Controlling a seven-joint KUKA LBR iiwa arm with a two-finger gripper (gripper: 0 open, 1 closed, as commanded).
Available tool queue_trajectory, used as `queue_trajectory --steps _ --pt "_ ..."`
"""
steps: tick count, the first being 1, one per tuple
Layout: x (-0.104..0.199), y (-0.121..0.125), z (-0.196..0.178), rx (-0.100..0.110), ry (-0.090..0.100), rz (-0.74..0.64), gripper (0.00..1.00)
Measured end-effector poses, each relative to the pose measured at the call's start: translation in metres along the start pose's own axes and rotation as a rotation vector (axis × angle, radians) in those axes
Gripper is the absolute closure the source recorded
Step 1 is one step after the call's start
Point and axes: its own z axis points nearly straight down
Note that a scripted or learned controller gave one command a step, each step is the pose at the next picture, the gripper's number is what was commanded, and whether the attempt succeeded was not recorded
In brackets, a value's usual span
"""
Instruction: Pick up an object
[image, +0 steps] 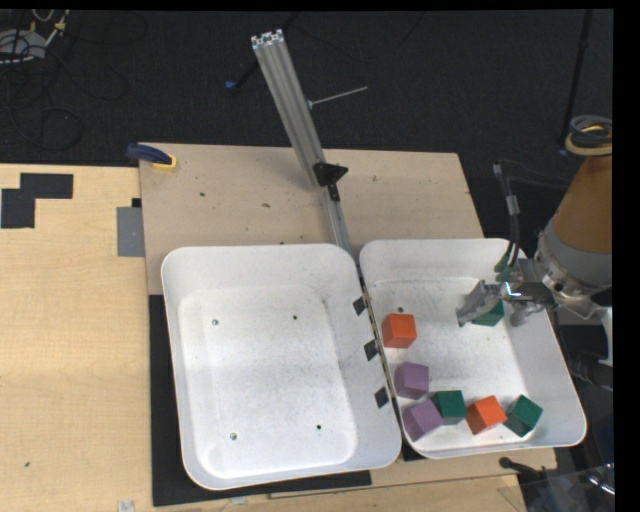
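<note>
- Reaching in from the right, my claw (497, 303) hangs over the right bin (440, 262), fingers spread around a green block (489, 314); whether they grip it, I cannot tell.
- Left of it sits an orange cube (400, 329); more blocks cluster along the near edge.

green cube (489, 315) | right bin (430, 258), right side | between pincer (497, 303) fingers
</note>
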Motion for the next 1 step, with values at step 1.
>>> queue_trajectory --steps 1 --pt "-0.0011 0.0007 -0.0025 -0.006 -0.001 0.003 0.0"
